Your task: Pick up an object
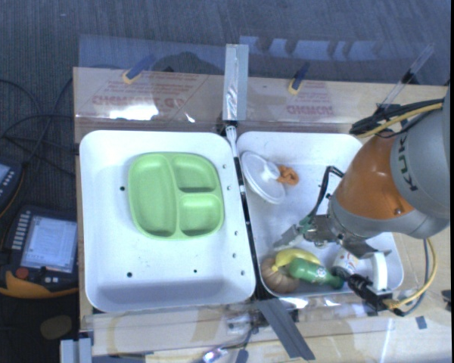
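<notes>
My gripper (309, 231) hangs low over the near half of the right bin (318, 144), under the orange-banded wrist. Just in front of it lie a yellow banana-shaped toy (294, 258), a green object (315, 274) and a brown round object (278, 279), bunched together at the bin's front left. The gripper is just above and behind the banana; whether it touches anything is unclear. A clear round dish (261, 177) and a small orange object (288, 175) lie at the bin's far left.
A green divided plate (175, 194) lies in the left bin (106, 263). A white piece with a red spot (346, 262) sits near the arm at the right bin's front. The arm covers the bin's right side.
</notes>
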`<state>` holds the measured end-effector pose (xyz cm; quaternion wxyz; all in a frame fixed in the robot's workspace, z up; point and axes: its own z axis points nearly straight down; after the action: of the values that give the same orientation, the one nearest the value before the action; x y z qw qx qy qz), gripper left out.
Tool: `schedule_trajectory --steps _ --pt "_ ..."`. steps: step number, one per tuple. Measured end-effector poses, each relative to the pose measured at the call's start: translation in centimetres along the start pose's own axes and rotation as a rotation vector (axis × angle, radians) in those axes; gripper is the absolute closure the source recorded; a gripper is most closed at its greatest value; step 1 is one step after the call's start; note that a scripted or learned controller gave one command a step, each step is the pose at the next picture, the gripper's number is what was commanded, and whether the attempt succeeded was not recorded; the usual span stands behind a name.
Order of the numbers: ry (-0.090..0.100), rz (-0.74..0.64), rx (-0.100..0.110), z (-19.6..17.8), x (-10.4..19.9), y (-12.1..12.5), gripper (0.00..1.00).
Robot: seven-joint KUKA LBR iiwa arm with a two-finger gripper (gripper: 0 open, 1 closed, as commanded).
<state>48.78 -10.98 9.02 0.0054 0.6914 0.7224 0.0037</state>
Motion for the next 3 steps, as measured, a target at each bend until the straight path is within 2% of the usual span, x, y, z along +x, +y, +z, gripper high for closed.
schedule_trajectory --steps 1,2,3 --pt "-0.001 -0.007 0.001 0.2 -2.0 7.9 0.0" --pt "-0.001 -0.192 0.005 0.2 -4.4 9.8 0.0" --pt "-0.031 -0.053 0.017 0.2 -5.9 12.7 0.0"
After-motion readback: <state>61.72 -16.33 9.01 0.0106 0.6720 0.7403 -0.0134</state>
